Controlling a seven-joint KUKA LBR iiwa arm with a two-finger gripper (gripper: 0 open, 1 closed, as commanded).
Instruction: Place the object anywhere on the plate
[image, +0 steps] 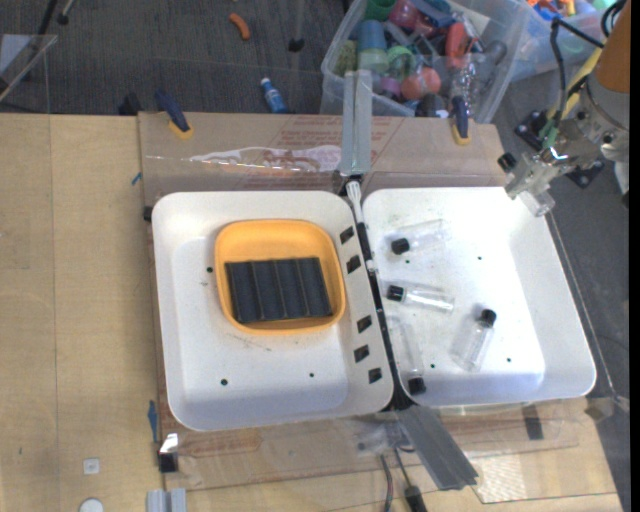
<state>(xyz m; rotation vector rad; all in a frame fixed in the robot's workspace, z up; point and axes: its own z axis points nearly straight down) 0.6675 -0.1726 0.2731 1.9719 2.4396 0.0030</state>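
End effector (528, 186): upper right of frame, grip state could not be told.
Plate: orange square plastic plate (280, 236), left bin.
Advice: descend squarely over one clear plastic vial (472, 338).

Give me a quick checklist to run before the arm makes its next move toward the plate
1. Plate sits in the left bin: ok.
2. Plate has free room: not ok, a dark ridged block covers most of it.
3. Clear vials lie in the right bin, apart enough to pick: ok.
4. Gripper carries a vial: not ok, it hangs at the right bin's far corner with nothing seen in it.
5. Finger opening: cannot tell.
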